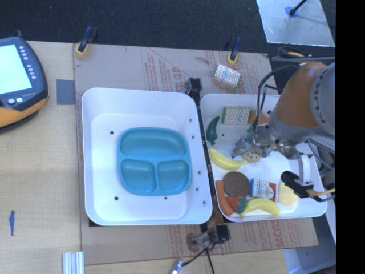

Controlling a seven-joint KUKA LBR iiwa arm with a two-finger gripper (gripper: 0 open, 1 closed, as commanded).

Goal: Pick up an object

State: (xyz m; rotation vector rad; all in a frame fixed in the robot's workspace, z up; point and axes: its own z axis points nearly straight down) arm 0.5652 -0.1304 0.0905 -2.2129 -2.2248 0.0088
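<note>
Pincer point(246, 147) low in right bin point(296, 213), opening state not discernible. Just below it: yellow banana point(225, 160); further below: brown disc point(236, 184).

Glossy white plastic bins point(142, 99); smooth matt blue plastic divided plate point(154, 160) in the left one; printed brown cardboard sheet point(154, 61) beneath; pale wooden bench point(34, 181).

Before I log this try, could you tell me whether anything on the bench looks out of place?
One thing stands out: a small patterned block lies on the brown board beyond the right bin, outside both bins, while the other small objects, such as the bananas, sit inside that bin. The blue divided plate lies flat in the left bin.
</note>
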